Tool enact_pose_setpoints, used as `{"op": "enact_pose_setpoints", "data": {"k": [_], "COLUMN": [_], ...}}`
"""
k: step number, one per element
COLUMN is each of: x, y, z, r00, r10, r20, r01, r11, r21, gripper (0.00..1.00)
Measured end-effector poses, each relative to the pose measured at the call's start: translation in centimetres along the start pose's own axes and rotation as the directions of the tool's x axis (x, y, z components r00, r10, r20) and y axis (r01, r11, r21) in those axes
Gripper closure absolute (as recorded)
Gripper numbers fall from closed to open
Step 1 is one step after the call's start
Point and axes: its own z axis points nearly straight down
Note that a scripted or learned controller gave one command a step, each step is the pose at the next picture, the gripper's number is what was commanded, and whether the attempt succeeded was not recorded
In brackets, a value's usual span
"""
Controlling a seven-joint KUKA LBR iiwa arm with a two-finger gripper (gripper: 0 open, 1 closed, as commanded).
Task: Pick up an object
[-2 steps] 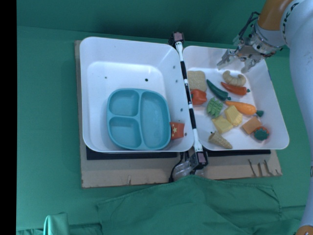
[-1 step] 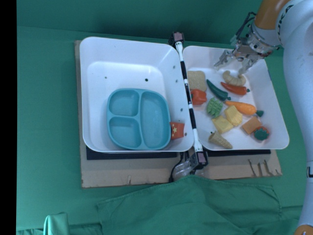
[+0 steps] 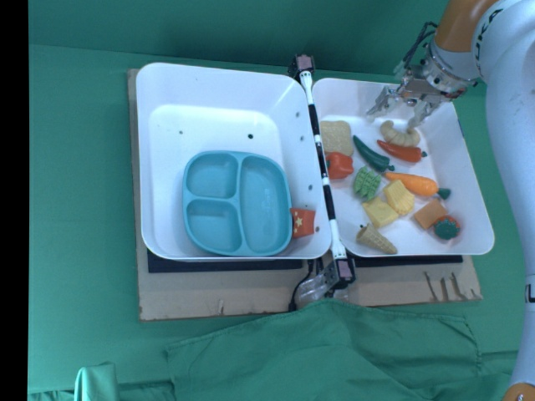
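The gripper (image 3: 401,103) hangs over the far part of the right bin (image 3: 472,211), its fingers (image 3: 378,105) spread apart with nothing between them. The arm (image 3: 510,73) enters from the right, its orange band (image 3: 468,7) just above the wrist. Directly below the gripper, on the near side, lies a pale peanut-shaped piece (image 3: 399,133), close to the fingertips but not clasped. Just beyond that piece, toward the camera, lie a red chili (image 3: 399,151) and a dark green pepper (image 3: 370,154). To the gripper's left, against the divider bar (image 3: 322,161), sits a slice of bread (image 3: 336,135), with a red pepper (image 3: 338,165) below it. Farther toward the near edge lie a carrot (image 3: 414,183), a green ridged piece (image 3: 366,182), two yellow blocks (image 3: 390,205), an ice-cream cone (image 3: 376,240) and an orange piece (image 3: 430,214) beside a round green-and-red one (image 3: 447,229). Well to the gripper's left, the left bin (image 3: 167,90) holds a blue divided plate (image 3: 236,203) and a small red carton (image 3: 303,221) touching the plate's right edge.
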Motion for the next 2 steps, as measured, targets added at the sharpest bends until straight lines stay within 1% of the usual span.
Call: {"op": "enact_pose_setpoints", "data": {"k": [2], "x": [-0.01], "y": [0.0], "z": [0.01], "r00": [1.0], "r10": [0.0], "r20": [0.0], "r01": [0.0], "r11": [1.0], "r21": [0.0], "gripper": [0.0]}}
